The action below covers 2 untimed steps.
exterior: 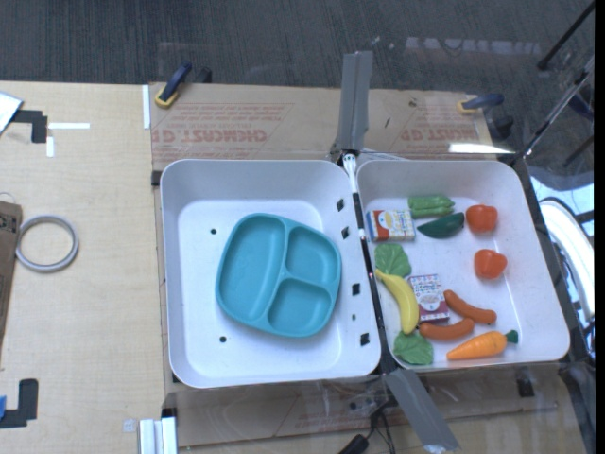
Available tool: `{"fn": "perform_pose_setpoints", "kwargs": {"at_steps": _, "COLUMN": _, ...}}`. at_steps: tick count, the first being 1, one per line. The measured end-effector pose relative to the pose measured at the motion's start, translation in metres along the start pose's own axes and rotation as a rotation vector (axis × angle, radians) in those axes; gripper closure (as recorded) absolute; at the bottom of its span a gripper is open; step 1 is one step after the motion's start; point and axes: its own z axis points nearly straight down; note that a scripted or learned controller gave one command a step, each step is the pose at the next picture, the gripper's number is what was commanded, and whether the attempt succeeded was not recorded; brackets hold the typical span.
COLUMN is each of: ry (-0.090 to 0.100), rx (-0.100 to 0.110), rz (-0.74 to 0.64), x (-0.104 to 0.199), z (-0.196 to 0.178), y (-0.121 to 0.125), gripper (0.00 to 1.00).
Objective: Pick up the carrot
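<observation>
At the right bin's (pixel 529 206) near corner, the carrot (pixel 479 345) is judged light, stiff, smooth; mid-body grasp advised. Pincer state cannot be told.

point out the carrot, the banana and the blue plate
carrot (pixel 478 346), camera view, middle of its orange body
banana (pixel 403 300), camera view, middle of its curved yellow body
blue plate (pixel 248 270), camera view, bare floor of its large left compartment
</observation>
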Motion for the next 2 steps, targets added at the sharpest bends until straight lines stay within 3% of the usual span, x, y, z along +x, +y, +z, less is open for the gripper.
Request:
{"fn": "perform_pose_setpoints", "kwargs": {"at_steps": 1, "ry": -0.007, "rx": 0.001, "rz": -0.007, "x": 0.003, "z": -0.005, "y": -0.001, "gripper": 1.00}}
{"fn": "perform_pose_setpoints", "kwargs": {"at_steps": 2, "ry": 0.081, "rx": -0.012, "rz": 0.127, "x": 0.016, "z": 0.034, "y": 0.018, "gripper": 1.00}}
